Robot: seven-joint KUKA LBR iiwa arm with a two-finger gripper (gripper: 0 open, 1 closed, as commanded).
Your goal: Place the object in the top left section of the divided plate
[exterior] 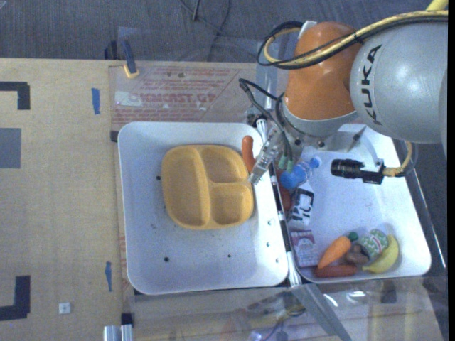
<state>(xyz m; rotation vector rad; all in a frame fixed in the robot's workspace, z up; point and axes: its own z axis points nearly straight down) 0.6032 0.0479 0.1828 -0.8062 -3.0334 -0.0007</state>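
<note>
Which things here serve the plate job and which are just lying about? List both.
For the job: divided plate; the small orange-red object at its right edge; gripper.

Lying about, right bin: carrot, banana, blue-capped bottle, black-and-white packet.

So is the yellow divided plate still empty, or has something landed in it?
Empty. All sections of the divided plate show bare yellow. An orange sausage-like object sits by its upper right rim, at the gripper, outside the plate.
</note>
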